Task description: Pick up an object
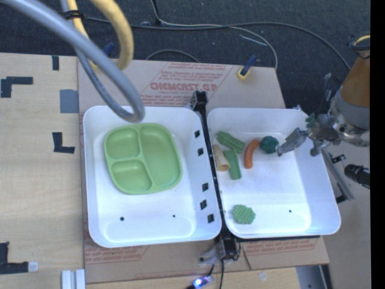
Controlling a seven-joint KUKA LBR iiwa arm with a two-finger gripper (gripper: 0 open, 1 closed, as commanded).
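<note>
The fingers (pixel 287 146) of the gripper (pixel 301 148) stand apart with nothing between them. One points left toward the toys and the other hangs near the right bin's (pixel 313 218) right wall. The gripper hovers over the far right part of that bin.

Nearest the camera in the right bin lies a round, knobbly green toy (pixel 243 214), alone by the front wall and well apart from the gripper. Farther back, toward the bin's left side, is a cluster of toys. A beige piece (pixel 221 159) lies beside a long green piece (pixel 234 165). An orange carrot-like piece (pixel 250 153) comes next, then a second green piece (pixel 230 140) at a slant. A dark green ball (pixel 269 143) sits just left of the leftward finger's tip.

The left bin (pixel 144 224) holds a pale green divided plate (pixel 142 158). Both bins rest on cardboard (pixel 180 80) with red print. At the far side, a grey hose (pixel 90 53) and a yellow hose (pixel 117 23) cross above the left bin's far corner.
</note>
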